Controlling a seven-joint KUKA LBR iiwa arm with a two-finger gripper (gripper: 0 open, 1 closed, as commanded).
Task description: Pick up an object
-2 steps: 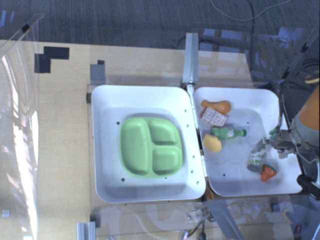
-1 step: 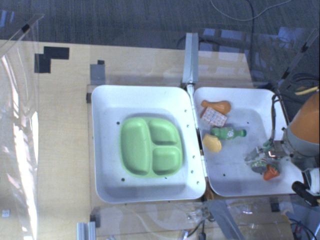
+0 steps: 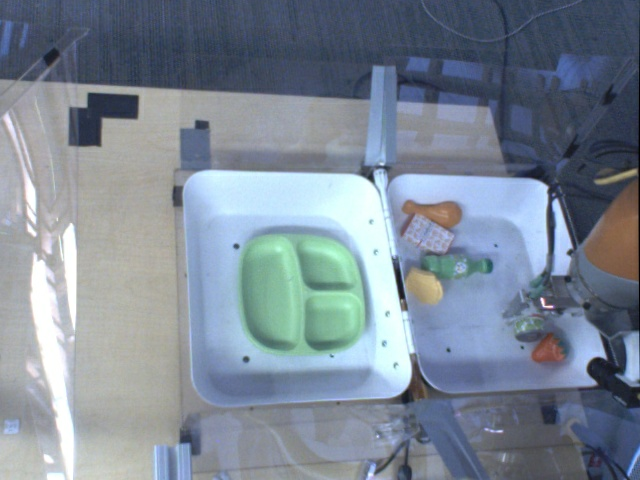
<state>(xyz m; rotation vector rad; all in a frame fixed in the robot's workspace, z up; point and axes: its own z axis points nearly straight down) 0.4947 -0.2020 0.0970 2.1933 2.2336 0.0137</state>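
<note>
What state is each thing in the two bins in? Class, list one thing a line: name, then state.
Green divided tray: lying flat, right way up, in the left bin.
Orange chicken-leg toy: lying on its side in the right bin.
Patterned packet: lying tilted against the chicken-leg toy.
Green bottle: lying on its side.
Yellow lemon toy: resting beside the bottle.
Red-orange toy: lying below the gripper.

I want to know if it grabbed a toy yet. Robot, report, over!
Gripper low in right bin, near right wall. Grip unclear. Orange toy right beside it. Green bottle, lemon lie apart, untouched.
</note>
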